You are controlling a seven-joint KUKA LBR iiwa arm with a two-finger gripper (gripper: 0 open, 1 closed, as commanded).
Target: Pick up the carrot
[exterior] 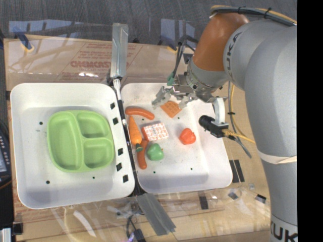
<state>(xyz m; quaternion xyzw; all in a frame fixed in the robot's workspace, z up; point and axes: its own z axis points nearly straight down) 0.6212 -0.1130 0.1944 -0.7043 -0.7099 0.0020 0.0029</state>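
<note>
Hovering over the right bin's (202, 173) far edge, the hand (174, 96) is seen with fingers spread, nothing held. Carrot (134, 131) lies toward 8 o'clock from it — against the left wall, long axis 12-to-6, sausage (140, 113) just beyond.

Even, fairly bright overhead light fills the scene. The two white bins (166, 178) look slightly overexposed and cast only soft, faint shadows. Glare streaks the clear plastic sheeting (65, 54) over the cardboard. The picture is mildly soft and grainy, with fine detail smeared.
</note>
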